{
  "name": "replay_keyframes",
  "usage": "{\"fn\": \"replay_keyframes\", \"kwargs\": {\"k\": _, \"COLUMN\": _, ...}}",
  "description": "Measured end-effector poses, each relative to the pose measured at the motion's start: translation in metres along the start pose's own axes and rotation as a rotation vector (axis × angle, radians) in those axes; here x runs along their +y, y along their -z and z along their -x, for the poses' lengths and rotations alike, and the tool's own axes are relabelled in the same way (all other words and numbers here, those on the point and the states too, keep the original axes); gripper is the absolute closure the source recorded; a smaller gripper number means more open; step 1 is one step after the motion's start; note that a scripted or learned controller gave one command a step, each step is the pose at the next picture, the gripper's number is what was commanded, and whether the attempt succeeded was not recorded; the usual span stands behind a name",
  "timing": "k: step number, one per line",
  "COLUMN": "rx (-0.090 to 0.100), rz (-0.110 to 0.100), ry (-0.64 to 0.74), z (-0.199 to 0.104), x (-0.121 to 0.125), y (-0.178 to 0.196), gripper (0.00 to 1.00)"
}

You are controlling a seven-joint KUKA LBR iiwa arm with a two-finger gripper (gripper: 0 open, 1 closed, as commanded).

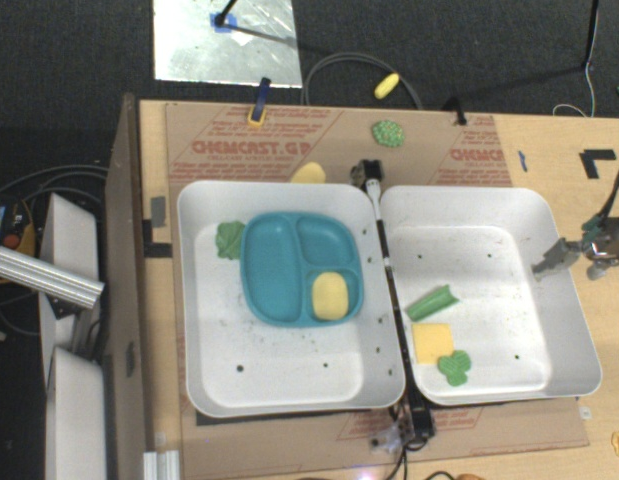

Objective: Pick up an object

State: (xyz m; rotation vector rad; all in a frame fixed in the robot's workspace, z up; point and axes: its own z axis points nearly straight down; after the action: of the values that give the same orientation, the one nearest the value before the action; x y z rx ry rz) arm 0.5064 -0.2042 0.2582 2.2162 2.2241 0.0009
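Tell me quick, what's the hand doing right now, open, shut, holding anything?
Hand: at the right bin's right rim; open or shut cannot be told.

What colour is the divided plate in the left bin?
Teal blue. The divided plate shows plainly in the camera view, with a yellow piece in one compartment.

Two smooth white plastic bins (289,393) sit on a matt brown cardboard-covered desk (239,143). A glossy teal plastic tray (274,268) holds a smooth yellow piece (330,295). A shiny crinkled metal sheet (224,28) lies on dark carpet (49,68).
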Motion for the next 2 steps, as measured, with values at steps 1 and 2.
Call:
{"fn": "replay_keyframes", "kwargs": {"k": 1, "rx": 0.004, "rz": -0.004, "ry": 0.008, "z": -0.091, "x": 0.027, "y": -0.080, "gripper": 0.00}}
{"fn": "replay_keyframes", "kwargs": {"k": 2, "rx": 0.003, "rz": -0.004, "ry": 0.004, "z": -0.116, "x": 0.042, "y": -0.177, "gripper": 0.00}}
